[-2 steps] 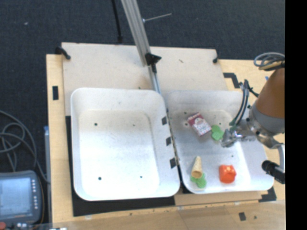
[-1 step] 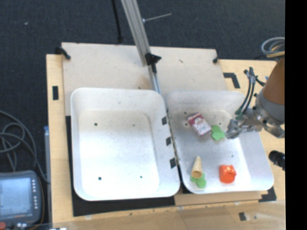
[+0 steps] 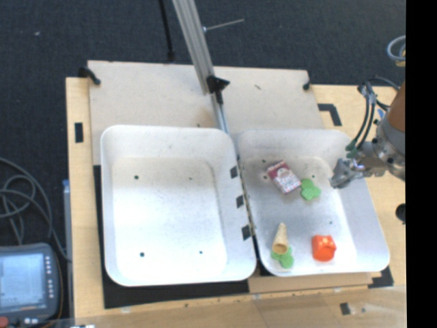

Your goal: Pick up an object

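The right bin [image 3: 355, 214] holds several small objects. A pink and red packet [image 3: 283, 178] lies near its middle, with a green piece [image 3: 311, 190] just to its right. Toward the front lie a tan cone [image 3: 280, 237] with a green piece [image 3: 285, 257] at its base, and an orange-red block [image 3: 323, 247]. My gripper [image 3: 343, 174] hangs at the right side of this bin, right of the green piece and apart from it. Nothing shows between its fingers.
The left bin [image 3: 171, 207] sits beside the right one. A slanted metal pole [image 3: 198, 43] rises from the back of the bench between the bins. A screen [image 3: 27, 279] and cables lie off the bench at left.
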{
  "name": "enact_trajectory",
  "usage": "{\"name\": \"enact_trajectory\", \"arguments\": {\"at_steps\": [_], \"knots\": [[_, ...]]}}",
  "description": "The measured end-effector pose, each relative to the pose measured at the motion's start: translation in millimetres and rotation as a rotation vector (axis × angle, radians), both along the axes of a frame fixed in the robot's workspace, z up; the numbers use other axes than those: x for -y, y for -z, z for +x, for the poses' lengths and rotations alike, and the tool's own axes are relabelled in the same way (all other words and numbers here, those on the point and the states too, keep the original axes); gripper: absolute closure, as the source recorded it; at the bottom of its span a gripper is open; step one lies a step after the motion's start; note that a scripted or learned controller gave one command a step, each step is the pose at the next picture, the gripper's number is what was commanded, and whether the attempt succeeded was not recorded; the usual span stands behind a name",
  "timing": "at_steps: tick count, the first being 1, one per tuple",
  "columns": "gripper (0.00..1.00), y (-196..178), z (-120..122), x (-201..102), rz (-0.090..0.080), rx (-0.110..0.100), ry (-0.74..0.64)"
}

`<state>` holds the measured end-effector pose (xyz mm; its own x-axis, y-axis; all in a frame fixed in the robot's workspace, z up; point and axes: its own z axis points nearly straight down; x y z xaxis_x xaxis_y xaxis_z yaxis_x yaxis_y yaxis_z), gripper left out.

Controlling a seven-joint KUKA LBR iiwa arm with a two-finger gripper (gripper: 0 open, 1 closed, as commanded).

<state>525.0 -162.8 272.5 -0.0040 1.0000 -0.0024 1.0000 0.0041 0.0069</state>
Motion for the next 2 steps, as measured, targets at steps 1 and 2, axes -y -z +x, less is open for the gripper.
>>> {"name": "enact_trajectory", "arguments": {"at_steps": [1,2], "knots": [[1.00,-2,11,-56,0.003,-0.003,-0.004],[1.00,13,19,-105,0.003,-0.007,-0.002]]}}
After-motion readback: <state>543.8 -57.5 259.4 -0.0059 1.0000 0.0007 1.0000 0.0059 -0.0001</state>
